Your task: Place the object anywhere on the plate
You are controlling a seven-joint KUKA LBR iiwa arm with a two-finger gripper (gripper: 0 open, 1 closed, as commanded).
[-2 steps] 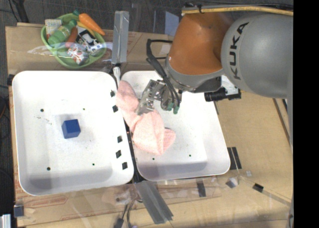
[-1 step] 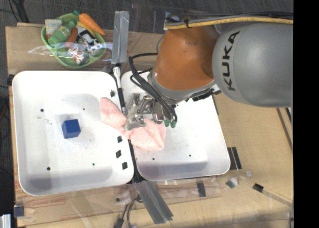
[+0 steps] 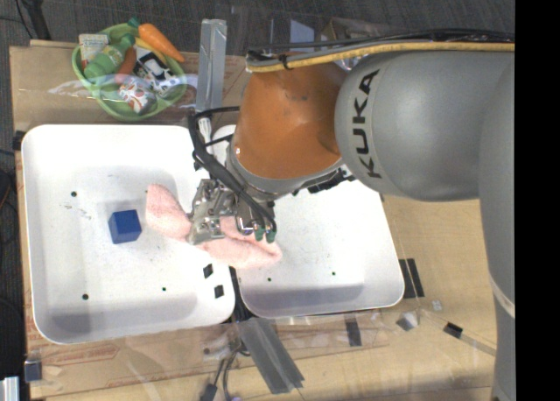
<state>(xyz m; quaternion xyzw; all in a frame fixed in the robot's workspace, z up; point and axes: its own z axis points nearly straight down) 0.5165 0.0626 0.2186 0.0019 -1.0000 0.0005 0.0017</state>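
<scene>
Cube (image 3: 125, 225) in left bin (image 3: 52, 172); cloth (image 3: 223, 237) spans both bins.

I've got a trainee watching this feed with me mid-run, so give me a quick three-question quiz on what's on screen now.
1. True or false: the blue cube lies in the left bin.
2. Which thing sits directly under the gripper? A) a green bowl B) a pink cloth C) a carrot
3. Fill in: the green bowl of toy food stands outside the bins, at the view's upper ____.

Key: 1 true; 2 B, the pink cloth spans the seam between the left bin and right bin; 3 left.
</scene>
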